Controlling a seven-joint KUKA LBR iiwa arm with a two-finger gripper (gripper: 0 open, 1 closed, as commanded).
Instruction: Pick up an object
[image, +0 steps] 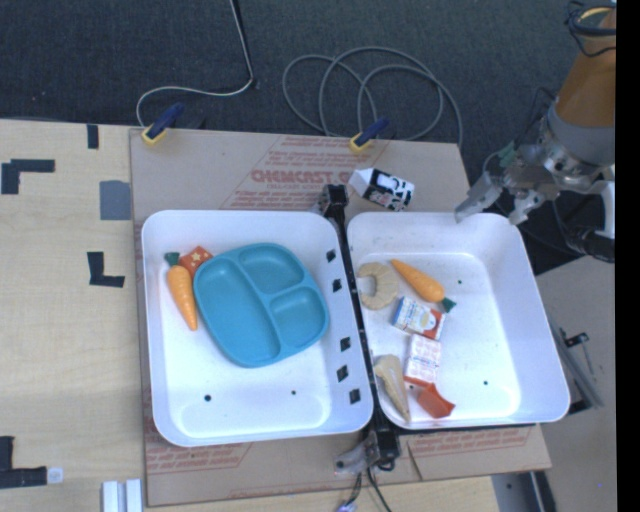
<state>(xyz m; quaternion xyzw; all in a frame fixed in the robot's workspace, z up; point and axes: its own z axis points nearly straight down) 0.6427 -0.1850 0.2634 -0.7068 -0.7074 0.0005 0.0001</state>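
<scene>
No object is yet picked: the gripper is held spread and unladen above the right bin's far corner, and the carrot lies untouched.

A robotics lab: clamped cardboard bench, loose cables, two white bins.
</scene>
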